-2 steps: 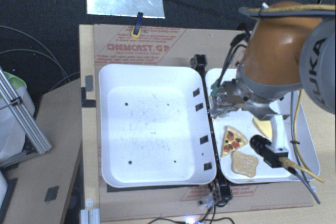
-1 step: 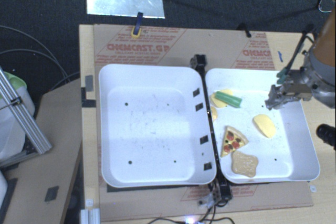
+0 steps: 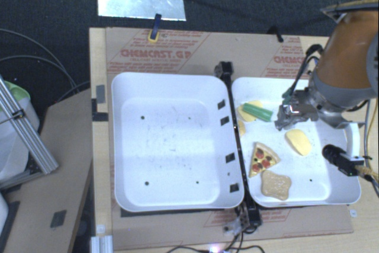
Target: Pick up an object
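The gripper (image 3: pixel 288 117) hovers low in the right bin (image 3: pixel 340 189), between the green piece (image 3: pixel 257 110) and the yellow piece (image 3: pixel 298 141), probably lining up; whether it grasps anything, I cannot tell.

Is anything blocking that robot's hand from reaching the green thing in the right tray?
Nothing visible does. The hand hangs over the right bin, just right of the green piece, with bare bin floor between them. The yellow piece and the pizza slice lie nearer the camera, off that line.
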`<state>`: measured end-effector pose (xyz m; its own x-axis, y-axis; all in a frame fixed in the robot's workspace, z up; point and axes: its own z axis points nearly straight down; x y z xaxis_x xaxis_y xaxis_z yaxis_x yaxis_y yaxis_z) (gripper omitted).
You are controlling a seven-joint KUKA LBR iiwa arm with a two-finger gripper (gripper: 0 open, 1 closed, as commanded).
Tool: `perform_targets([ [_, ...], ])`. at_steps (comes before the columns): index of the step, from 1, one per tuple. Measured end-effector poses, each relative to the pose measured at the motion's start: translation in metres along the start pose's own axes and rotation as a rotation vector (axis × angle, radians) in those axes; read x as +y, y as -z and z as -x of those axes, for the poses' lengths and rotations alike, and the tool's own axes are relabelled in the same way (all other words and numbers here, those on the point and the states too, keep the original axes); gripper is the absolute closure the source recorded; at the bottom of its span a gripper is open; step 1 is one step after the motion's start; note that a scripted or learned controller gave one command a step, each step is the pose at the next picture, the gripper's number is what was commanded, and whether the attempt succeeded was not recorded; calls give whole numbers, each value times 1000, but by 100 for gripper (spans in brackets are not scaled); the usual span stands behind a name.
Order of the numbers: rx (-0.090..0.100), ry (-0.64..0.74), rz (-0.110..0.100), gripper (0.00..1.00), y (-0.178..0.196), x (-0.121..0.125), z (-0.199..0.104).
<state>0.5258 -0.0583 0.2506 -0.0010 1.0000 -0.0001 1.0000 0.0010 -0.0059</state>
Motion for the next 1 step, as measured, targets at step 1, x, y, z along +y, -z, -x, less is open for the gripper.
perform_targets([
  [1,3,9,7,100,16,-30,-56],
])
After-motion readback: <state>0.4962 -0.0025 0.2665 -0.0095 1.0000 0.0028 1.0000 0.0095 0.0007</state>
